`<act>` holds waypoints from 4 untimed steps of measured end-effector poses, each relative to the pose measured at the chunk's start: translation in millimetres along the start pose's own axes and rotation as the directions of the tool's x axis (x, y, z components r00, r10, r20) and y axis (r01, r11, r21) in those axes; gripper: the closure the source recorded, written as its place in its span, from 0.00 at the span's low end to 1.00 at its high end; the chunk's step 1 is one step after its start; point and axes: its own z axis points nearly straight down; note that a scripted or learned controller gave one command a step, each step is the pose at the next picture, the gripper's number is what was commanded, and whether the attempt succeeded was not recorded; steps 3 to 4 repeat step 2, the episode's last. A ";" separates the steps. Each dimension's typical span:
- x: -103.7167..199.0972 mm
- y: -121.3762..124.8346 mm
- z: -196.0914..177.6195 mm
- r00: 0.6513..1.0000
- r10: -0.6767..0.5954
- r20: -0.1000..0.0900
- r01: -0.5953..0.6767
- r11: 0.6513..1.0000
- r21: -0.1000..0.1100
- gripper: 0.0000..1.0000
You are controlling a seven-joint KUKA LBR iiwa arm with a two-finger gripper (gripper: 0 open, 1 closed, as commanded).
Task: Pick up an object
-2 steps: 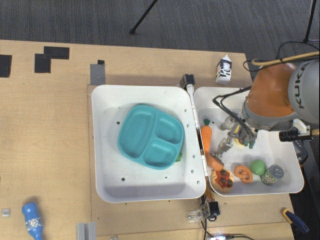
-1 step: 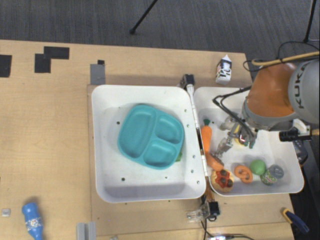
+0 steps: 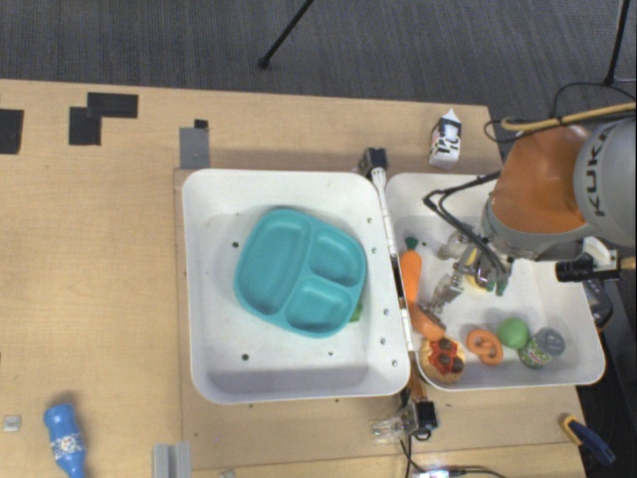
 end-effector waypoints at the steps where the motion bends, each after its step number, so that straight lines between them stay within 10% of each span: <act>1: 0.0 0.0 0.0 1.000 0.000 0.000 0.000 1.000 0.000 0.00; 2: -21.5 11.1 1.0 0.954 -0.298 -0.006 0.298 0.954 0.000 0.00; 4: -21.5 11.1 1.0 0.954 -0.298 -0.006 0.298 0.954 0.000 0.00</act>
